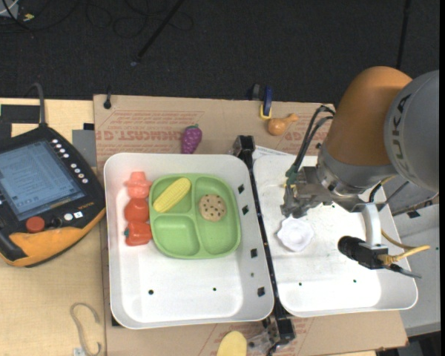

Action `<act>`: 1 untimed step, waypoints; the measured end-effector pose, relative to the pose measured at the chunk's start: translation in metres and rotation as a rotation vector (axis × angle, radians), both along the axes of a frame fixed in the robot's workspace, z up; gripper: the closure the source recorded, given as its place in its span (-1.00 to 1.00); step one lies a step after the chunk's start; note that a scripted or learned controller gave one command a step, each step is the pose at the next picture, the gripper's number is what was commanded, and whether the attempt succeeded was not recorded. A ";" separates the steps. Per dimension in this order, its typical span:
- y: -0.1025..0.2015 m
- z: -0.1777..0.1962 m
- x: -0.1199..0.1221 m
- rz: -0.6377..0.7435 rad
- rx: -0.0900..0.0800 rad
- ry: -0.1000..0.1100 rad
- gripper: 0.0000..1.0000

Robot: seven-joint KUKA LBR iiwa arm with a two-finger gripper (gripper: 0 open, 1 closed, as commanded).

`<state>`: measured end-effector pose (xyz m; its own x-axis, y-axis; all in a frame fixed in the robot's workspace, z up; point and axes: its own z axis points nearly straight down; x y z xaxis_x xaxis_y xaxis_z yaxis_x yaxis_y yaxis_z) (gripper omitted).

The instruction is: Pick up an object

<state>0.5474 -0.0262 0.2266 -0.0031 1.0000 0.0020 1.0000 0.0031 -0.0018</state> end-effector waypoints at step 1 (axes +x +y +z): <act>0.060 0.005 0.017 0.002 0.001 -0.001 1.00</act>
<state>0.5644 0.0334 0.2315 -0.0048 1.0000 0.0026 1.0000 0.0048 -0.0011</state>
